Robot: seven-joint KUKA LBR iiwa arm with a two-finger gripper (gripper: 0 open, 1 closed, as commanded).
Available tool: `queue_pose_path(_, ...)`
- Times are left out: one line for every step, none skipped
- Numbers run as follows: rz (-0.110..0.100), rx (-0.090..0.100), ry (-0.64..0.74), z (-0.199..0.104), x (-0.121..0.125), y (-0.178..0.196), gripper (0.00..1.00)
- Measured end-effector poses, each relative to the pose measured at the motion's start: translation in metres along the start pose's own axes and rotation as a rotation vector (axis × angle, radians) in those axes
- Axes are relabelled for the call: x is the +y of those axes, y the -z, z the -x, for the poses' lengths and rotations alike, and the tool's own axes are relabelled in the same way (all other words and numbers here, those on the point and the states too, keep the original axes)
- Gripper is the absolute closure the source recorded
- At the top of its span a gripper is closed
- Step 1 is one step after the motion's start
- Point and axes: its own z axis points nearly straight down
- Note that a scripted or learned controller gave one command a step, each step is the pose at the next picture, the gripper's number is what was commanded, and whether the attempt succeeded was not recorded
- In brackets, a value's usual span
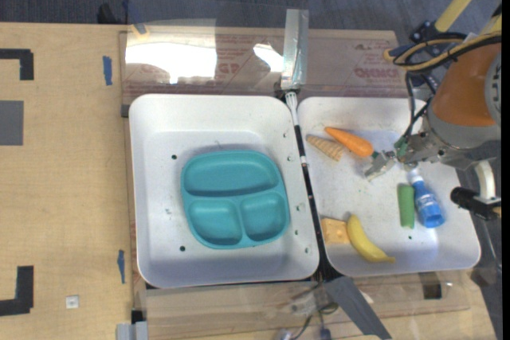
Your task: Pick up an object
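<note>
Claw (381, 163): state unclear | carrot (351, 141): 1 | banana (365, 241): 1 | teal tray (234, 198): 1

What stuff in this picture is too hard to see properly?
Camera view:
- Gripper: small and blurred, so whether it is open or shut cannot be told.
- Orange-banded arm: cut off by the right edge.
- Tan piece by the banana: partly tucked behind the banana, too small to name.
- Blue bottle: label too small to read.
- Ridged cone by the carrot: too blurred to tell what it is.
</note>
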Motion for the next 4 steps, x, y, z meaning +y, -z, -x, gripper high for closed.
queue_pose_path(0.005,0.002,-0.039,-0.063,0.087,0.009,0.00)
queue_pose_path(0.008,-0.001,0.034,-0.066,0.056,-0.010,0.00)
queue_pose_path(0.011,-0.002,0.035,-0.066,0.057,0.001,1.00)
queue_pose_path(0.010,0.000,0.063,-0.117,0.088,0.091,1.00)
